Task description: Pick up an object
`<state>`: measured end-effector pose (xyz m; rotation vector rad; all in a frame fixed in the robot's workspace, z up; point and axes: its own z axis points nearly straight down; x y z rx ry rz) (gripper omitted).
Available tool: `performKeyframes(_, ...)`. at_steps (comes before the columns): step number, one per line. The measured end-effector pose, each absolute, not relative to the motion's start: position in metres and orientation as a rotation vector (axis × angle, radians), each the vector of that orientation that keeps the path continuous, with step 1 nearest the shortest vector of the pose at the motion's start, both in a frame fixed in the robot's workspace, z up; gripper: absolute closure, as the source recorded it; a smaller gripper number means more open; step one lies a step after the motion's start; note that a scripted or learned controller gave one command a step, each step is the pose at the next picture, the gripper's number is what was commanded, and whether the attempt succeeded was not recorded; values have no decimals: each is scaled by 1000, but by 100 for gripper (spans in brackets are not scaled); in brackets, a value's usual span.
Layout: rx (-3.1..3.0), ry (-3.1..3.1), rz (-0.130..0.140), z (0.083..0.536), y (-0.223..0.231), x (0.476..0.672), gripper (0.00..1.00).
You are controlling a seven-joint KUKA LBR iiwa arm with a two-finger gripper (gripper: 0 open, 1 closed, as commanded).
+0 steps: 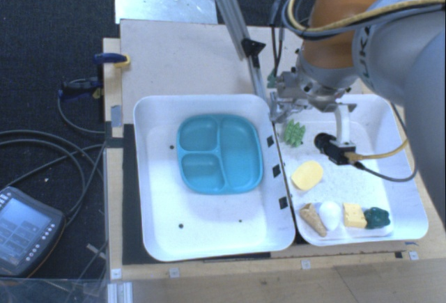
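The arm [390, 23] leans in from the right, with the jaws [284, 108] low over the far left corner of the right bin [408, 187]; open or shut, I can't tell. Just beside them sits a spiky green toy [294, 132]. Nearer lie a yellow piece [307, 175], a cone [313, 219], a white egg [329, 214], a yellow block [354, 215] and a dark green piece [377, 217]. In the left bin [157, 225] rests a blue divided plate [219, 153].

One fixed camera looks down at a slant from above the bench [181, 51], taking in both white bins [157, 225] side by side; the arm [397, 37] enters from the right.
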<state>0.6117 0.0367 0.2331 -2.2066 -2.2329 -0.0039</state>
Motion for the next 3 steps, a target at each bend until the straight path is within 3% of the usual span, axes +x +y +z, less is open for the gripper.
performKeyframes(1, -2208, -2234, -6, 241, 92, 614, 100)
performKeyframes(2, -2213, -2229, -1, 229, 99, 617, 100)
performKeyframes(3, -2214, -2229, -1, 230, 99, 617, 0)
